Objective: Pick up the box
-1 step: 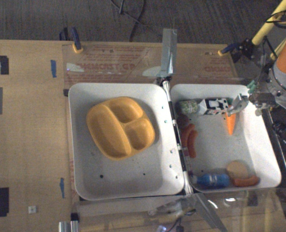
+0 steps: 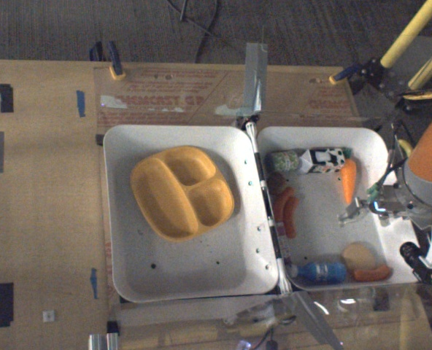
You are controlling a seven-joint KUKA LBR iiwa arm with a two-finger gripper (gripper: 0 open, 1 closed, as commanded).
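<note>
My gripper (image 2: 352, 214) over the right bin (image 2: 376, 141), just right of the carrot (image 2: 348, 181), how far open I cannot tell (nothing seen between the fingers), the cow-patterned box (image 2: 324, 159) left of the carrot's top, against the far wall, beside a green can (image 2: 283, 160).

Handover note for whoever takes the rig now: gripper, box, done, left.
Gripper: low over the right bin, right of centre, nothing visibly between its fingers; open or shut unclear.
Box: the cow-print carton lies on its side at the right bin's back wall, beside the carrot.
Yellow divided plate sits in the left bin.
Done: nothing; box not lifted.
Left: reach the box, grasp, lift.
</note>
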